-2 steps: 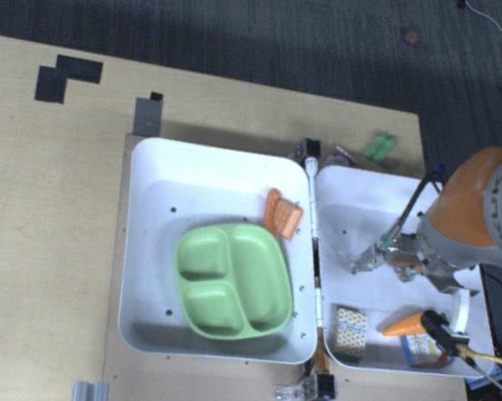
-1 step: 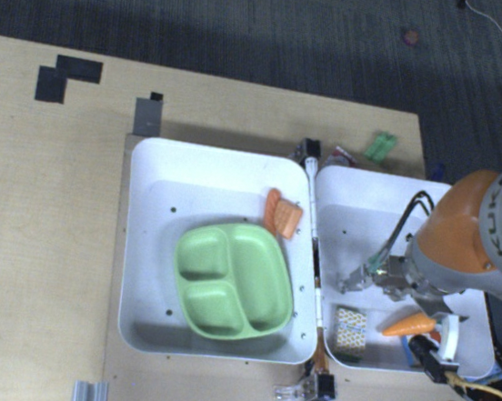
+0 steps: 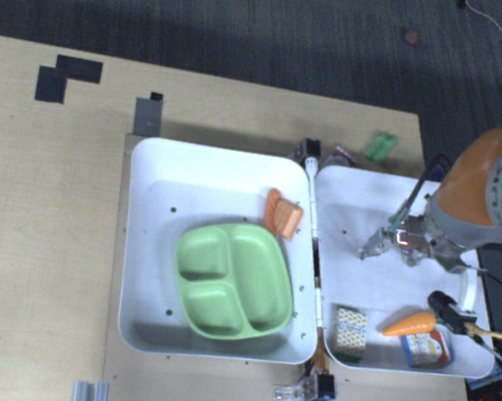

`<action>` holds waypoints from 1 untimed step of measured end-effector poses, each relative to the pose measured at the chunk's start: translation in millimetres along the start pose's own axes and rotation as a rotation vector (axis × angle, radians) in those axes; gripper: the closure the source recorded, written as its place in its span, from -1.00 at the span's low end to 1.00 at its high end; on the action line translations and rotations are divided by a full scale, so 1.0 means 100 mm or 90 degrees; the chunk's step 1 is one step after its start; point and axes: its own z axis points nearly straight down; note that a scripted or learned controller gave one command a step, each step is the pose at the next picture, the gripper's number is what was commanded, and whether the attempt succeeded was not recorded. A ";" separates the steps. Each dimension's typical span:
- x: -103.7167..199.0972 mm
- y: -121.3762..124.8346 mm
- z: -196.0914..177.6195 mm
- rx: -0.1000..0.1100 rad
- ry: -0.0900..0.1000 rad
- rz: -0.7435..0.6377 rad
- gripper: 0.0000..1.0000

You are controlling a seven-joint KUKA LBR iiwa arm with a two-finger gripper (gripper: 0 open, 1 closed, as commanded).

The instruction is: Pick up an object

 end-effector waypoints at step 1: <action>0.00 -0.69 0.01 -0.001 -0.001 0.002 -1.00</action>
